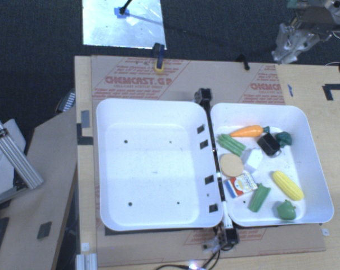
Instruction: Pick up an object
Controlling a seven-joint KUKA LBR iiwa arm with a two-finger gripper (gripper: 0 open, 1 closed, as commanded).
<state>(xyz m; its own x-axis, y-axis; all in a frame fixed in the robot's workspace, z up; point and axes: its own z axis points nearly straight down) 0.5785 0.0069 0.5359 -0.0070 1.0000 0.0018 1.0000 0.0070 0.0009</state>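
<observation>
The right bin holds several toy foods: an orange carrot, a green pod, a black block, a teal piece, a tan round disc, a white block, a small red, white and blue carton, a yellow corn cob, a green cucumber and a green pepper. My gripper hangs high at the top right, beyond the bench's far edge and well away from the bin. I see nothing held in it.
The left bin lies beside the right one, joined by a black hinged strip. A yellow and blue clip stands at the bench's far edge. A shiny metal plate lies on the floor behind.
</observation>
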